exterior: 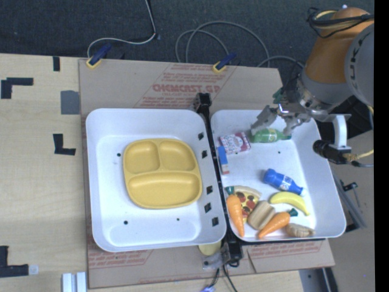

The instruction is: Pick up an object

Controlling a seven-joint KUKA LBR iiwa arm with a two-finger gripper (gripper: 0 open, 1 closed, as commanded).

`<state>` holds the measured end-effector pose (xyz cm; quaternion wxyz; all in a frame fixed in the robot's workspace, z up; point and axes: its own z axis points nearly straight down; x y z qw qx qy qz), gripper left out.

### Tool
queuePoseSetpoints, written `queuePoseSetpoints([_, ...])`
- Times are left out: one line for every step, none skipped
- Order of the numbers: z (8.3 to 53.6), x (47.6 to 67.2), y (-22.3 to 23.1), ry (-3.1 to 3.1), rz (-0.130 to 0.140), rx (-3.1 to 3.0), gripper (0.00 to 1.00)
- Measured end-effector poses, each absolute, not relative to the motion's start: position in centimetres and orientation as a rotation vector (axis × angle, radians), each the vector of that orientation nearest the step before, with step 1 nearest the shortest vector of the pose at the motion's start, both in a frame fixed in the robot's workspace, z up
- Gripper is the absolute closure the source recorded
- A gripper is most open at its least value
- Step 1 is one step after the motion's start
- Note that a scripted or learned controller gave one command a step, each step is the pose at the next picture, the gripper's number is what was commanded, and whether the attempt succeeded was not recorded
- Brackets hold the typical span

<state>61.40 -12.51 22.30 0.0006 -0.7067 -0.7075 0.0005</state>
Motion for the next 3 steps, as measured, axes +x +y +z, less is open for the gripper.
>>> queuePoseSetpoints([8.8,56.5,-18.7,-2.207,0.015,-2.221,0.0])
queuePoseSetpoints([10.6,57.0,-18.3,-2.222,0.002,-2.218,1.0])
queuePoseSetpoints([16.3,61.1,-9.2,-2.235,-0.009,-2.212,1.0])
